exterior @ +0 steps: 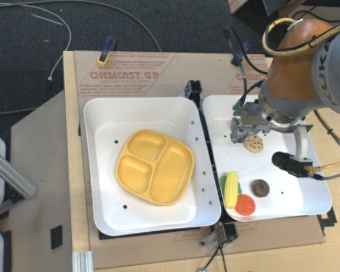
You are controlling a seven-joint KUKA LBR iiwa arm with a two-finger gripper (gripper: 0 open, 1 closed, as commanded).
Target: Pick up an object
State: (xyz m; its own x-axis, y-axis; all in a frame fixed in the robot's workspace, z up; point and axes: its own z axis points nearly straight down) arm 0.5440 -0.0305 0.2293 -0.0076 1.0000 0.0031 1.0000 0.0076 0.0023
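In the right bin lie a tan cookie, a yellow corn cob, a red tomato and a brown round piece. My gripper hangs over the upper middle of that bin, its tips just above and left of the cookie. The fingers point downward and I cannot make out their spacing or anything between them. The left bin holds a yellow divided plate.
A black clamp sits between the bins at the back. A black sensor with a yellow cable hangs off the arm over the right bin. Cardboard lies under both bins, with a blue clip at its back edge.
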